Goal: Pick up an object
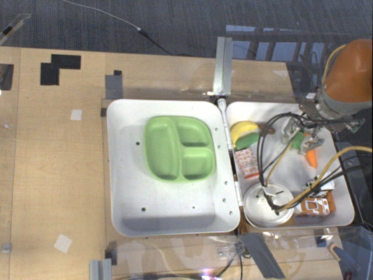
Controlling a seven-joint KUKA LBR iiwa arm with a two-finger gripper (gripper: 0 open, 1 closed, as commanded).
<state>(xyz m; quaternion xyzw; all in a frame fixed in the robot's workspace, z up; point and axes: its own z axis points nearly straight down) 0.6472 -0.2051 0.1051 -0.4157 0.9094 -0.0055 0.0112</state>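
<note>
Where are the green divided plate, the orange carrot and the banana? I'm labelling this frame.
green divided plate (178,148), camera view, centre divider.
orange carrot (311,157), camera view, mid-body.
banana (241,129), camera view, yellow top.

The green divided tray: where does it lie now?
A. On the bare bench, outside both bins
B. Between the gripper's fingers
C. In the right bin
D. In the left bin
D: the green divided tray rests flat on the floor of the left bin, apart from the items in the right bin.

My arm (348,77) reached in from the right, orange band up, my gripper (304,134) hanging low at the far right.
</note>
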